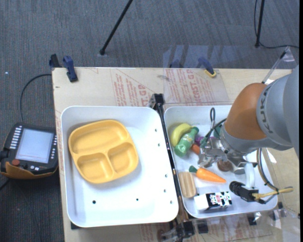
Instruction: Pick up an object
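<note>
Judging from how things sit, the reach-in step is what's in hand — the tool (210, 155) is lowered into the right bin (272, 201), down among the toy food, and nothing is seen lifted yet. Whether the tool is spread wide or pinched narrow can't be told; it's buried in clutter under the grey-and-orange arm (252, 120). Candidates for the pick are all packed close: a carrot (209, 175) lies just beside and below the tool, a green bottle (186, 141) and a yellow banana (179, 131) are tucked against the bin's left wall, a tan bread-like block (187, 184) sits near the front, and a black-and-white carton (213, 200) is by the front rim. The next move probably calls for a clean close on one item — the carrot looks nearest — then a straight lift, with care taken that neighbours aren't dragged along. The left bin (151, 205) is occupied by a yellow divided plate (103, 150), well apart from the action. Both bins are carried on a pale bench (111, 87) with red printing and clamps at its back edge; dark carpet is seen around it, tripod legs behind, and a teach pendant (31, 151) on the floor to the left.
</note>
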